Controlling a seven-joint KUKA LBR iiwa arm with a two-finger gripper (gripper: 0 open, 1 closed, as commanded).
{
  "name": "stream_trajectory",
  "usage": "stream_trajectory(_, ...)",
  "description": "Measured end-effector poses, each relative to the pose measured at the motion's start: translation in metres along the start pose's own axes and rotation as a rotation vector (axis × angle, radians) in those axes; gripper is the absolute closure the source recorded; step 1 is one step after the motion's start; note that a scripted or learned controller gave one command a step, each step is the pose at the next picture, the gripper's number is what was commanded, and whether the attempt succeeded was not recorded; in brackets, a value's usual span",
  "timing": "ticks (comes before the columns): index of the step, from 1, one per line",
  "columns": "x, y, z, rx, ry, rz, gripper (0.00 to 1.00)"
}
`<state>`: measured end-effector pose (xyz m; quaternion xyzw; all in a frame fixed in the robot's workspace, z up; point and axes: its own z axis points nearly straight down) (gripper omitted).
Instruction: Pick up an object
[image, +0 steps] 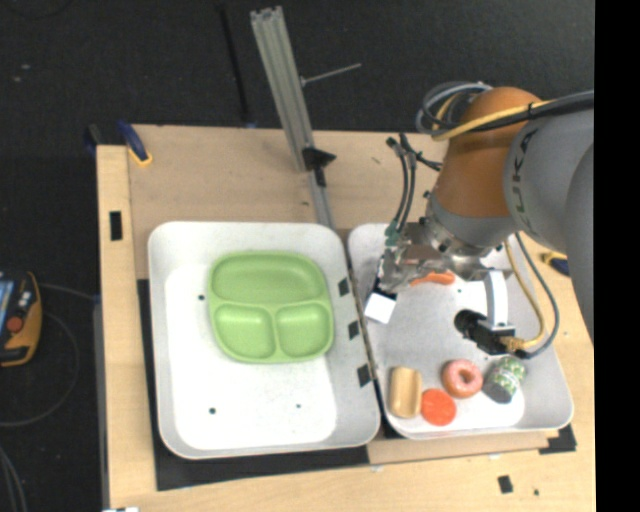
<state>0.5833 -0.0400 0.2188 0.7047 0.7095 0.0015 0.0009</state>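
Wooden surface (240, 175) carries two white bins. Left bin (175, 400): green divided plate (270, 305). Right bin (540, 405), upper part: tool (400, 262), grip state indeterminable; pink doughnut (461, 377) lower down.

My arm (560, 170) is grey with an orange band (485, 160). Below me both bins (180, 400) are white on the tan surface (220, 170). The divided plate (270, 305) is light green. I see a pink donut (461, 377), an orange-red round piece (437, 407) and a tan cylinder (403, 391).
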Motion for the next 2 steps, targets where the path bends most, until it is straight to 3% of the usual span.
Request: stream_trajectory(2, 0.113, -0.007, -0.019, 0.001, 0.001, -0.001, 1.0)
